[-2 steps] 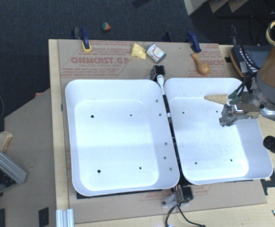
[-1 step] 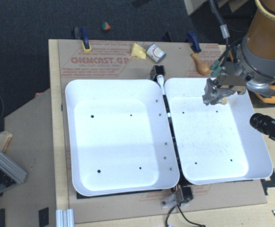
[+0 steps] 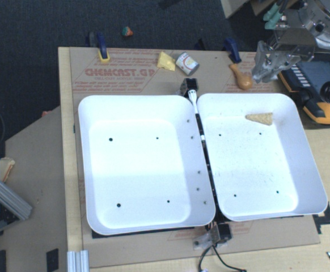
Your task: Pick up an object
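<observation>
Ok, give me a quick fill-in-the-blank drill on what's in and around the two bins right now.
1. The tan wedge-shaped piece lies in the ____ white bin in the camera view.
2. The yellow wedge rests on the brown board, ____ both bins.
3. The gripper sits beyond the right bin's ____ edge.

Missing words: right; outside; far

Dark blue carpet (image 3: 51, 16), brown board (image 3: 125, 69) on pale bench (image 3: 324, 146), blue clamps (image 3: 101, 43) at back edge
</observation>
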`<state>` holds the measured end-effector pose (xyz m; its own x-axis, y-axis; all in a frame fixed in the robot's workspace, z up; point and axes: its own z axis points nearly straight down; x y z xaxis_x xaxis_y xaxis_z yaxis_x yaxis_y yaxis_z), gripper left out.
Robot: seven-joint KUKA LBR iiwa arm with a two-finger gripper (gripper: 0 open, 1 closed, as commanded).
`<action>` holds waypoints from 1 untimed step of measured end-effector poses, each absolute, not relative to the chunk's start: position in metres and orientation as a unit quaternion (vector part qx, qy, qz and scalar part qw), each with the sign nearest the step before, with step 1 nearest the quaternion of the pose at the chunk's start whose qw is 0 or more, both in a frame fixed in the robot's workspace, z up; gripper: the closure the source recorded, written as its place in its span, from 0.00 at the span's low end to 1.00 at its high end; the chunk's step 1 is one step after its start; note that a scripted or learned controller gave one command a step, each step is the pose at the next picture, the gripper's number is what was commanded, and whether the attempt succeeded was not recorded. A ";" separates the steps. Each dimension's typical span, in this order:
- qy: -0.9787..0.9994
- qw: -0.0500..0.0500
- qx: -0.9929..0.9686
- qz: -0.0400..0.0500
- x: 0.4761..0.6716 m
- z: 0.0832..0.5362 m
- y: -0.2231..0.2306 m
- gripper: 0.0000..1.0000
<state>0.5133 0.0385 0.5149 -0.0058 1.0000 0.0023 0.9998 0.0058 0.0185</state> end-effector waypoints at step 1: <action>0.707 -0.004 0.707 -0.005 0.560 0.388 0.055 1.00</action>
<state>0.5604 0.0549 0.3884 -0.0002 1.0000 -0.0015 0.9999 0.0001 -0.0119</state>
